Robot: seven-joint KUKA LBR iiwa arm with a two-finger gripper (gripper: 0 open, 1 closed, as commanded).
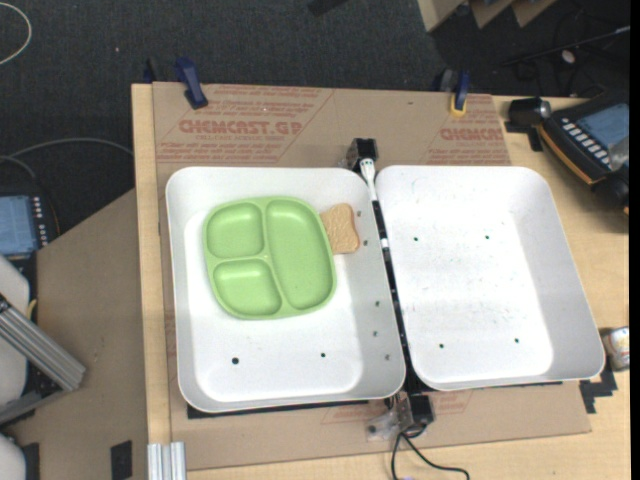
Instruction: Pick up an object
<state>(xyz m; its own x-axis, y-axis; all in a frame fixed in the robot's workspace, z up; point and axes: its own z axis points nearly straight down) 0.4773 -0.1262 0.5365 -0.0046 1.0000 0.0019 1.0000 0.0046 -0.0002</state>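
1. Progress on the pick looks to us like none so far: nothing in either bin is lifted, and everything lies flat where it rests.
2. We see a green divided plate [268, 258] lying in the left bin [290, 368], toward its back half.
3. A small tan cracker [341, 228] lies just beside the plate's right edge, touching or nearly touching it, close to the seam between the bins.
4. The right bin [480, 278] sits flush against the left one on the tabletop [250, 123].
5. We cannot tell the state of the hand, whether spread or closed, nor whether it grips anything.
6. What is left, in our judgement, is the whole job: reach into the left bin, settle on the cracker or the plate, close on it, and raise it.
7. We judge the cracker the easier grab; the plate is wide and shallow.
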